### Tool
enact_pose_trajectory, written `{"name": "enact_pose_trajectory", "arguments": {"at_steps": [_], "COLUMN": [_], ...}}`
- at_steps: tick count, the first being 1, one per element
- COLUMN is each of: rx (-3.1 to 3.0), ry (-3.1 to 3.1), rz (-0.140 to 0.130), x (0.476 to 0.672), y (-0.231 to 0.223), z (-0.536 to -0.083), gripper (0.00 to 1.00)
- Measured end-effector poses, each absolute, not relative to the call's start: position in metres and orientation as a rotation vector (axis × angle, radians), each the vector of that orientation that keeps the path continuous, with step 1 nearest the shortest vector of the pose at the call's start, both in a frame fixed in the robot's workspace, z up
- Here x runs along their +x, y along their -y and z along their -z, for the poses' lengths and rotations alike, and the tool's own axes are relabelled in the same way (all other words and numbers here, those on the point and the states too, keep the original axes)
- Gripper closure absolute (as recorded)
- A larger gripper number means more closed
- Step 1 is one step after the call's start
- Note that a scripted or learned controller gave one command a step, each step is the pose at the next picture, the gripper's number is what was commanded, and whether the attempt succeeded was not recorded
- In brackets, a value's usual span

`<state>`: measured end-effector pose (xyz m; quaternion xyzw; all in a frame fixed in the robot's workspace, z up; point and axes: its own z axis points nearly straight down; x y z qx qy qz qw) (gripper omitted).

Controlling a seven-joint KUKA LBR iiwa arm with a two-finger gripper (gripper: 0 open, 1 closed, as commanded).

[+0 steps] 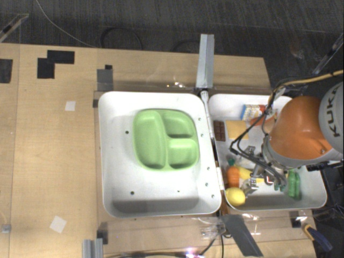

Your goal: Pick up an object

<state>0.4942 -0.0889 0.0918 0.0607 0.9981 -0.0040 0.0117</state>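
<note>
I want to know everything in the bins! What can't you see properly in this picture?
- Gripper: small and tangled in cables, so open or shut is unclear.
- Right bin: the orange-banded arm covers much of its floor.
- Green object: partly under the arm, too small to name.
- Blue-and-white packet: print too small to read.
- Orange item beside the yellow fruit: blurred, kind unclear.

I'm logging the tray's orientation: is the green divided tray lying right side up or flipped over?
Right side up: the green tray lies flat in the left bin, its three compartments showing as open hollows.
</note>
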Motion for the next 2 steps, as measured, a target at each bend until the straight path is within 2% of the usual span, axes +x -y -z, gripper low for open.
{"name": "enact_pose_trajectory", "arguments": {"at_steps": [1,2], "rx": [0.077,0.359], "ry": [-3.124,-3.104], "rz": [0.004,0.001], "x": [0.586,0.539], "y": [0.13,0.096], "z": [-0.137,-0.091], "gripper": [0.0,0.0]}}
